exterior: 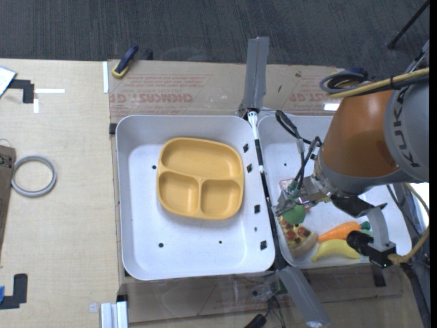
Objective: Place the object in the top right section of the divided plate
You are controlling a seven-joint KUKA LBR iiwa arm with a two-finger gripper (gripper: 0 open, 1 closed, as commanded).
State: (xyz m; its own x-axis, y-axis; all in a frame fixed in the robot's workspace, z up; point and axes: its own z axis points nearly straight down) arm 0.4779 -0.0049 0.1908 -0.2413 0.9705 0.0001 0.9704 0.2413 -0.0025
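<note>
A yellow divided plate (pixel 200 178) lies in the left white bin (pixel 136 244), with one long compartment on its far side and two smaller ones on its near side; nothing is in it. In the right bin (pixel 273 156) my gripper (pixel 292 201) is low at the left wall, right over a small green toy (pixel 296 214). Beside that toy lie a pizza slice toy (pixel 299 236), a yellow banana (pixel 336 252) and an orange carrot (pixel 339 230). The orange wrist band hides much of the right bin.
A grey bar (pixel 257 80) runs along the divide between the bins. A tape roll (pixel 32 175) lies on the bench at the far left. A blue clamp (pixel 125 60) and a cable coil (pixel 341 82) lie behind the bins.
</note>
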